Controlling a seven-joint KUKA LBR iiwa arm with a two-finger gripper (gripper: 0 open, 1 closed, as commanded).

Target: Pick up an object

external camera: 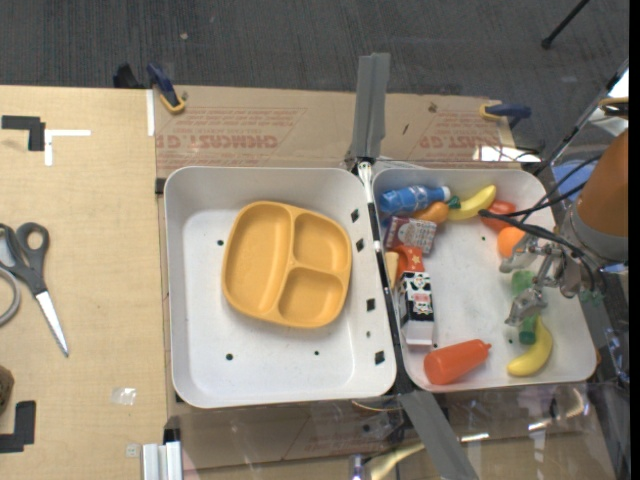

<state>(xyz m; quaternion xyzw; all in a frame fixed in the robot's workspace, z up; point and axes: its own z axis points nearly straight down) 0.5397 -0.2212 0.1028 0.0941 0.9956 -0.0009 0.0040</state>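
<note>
My gripper [520,290] hangs low over the right side of the right bin [470,298], reaching in from the right. Its two metal fingers [512,264] stand apart, so it is open. A small green object [522,281] lies in the gap between them, and I cannot tell whether either finger touches it. Just below the gripper lies a yellow banana [533,354]. An orange ball [510,240] sits just above it.
The right bin also holds a blue bottle [410,198], a second banana [476,202], a red-and-white packet [411,235], a small milk carton [417,303] and a red-orange bottle [456,360]. A yellow divided plate [287,264] lies in the left bin [200,368]. Scissors [38,283] lie on the bench at left.
</note>
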